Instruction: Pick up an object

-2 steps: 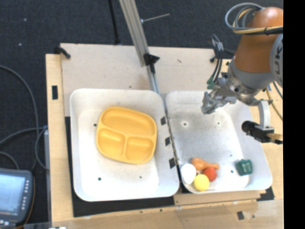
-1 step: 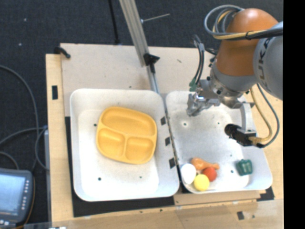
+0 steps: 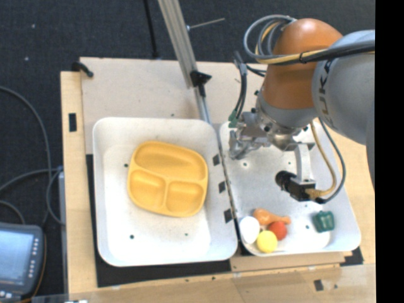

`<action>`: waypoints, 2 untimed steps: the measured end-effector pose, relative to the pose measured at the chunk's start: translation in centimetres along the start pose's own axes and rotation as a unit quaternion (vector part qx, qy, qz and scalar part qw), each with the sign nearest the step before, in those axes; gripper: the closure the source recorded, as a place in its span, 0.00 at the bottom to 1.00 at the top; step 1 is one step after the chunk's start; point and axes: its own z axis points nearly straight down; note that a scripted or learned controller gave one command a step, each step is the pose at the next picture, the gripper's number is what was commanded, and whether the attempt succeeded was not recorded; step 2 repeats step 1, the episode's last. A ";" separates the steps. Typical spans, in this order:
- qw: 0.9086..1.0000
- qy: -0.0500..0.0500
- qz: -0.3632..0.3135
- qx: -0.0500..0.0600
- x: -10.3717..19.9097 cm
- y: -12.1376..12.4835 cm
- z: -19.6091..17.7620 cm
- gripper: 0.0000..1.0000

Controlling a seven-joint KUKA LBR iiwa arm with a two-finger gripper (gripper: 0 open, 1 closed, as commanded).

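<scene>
At the near edge of the right bin (image 3: 341,232), a small cluster of toy food sits packed into the near-left corner: a white egg (image 3: 249,229), a yellow ball (image 3: 267,241) just right of it, a red piece (image 3: 279,230) touching both, and an orange carrot-like piece (image 3: 271,218) lying on the far side of them with its long axis running left to right. A green block (image 3: 324,220) rests apart, near the right wall.

Farther back, the gripper (image 3: 238,145) hangs over the far-left part of the same bin, close to the wall between the bins. From here I cannot tell how it is set, and nothing shows in it.

So the cluster lies toward me from the gripper and slightly right; I'd judge the coming move to be a pull nearward along that dividing wall.

The left bin (image 3: 107,188) holds a yellow tray (image 3: 168,178).
</scene>
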 end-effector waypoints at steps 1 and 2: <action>1.000 0.000 -0.001 0.001 5.3 -1.8 1.9 1.00; 1.000 0.000 -0.001 0.001 5.3 -1.8 1.9 1.00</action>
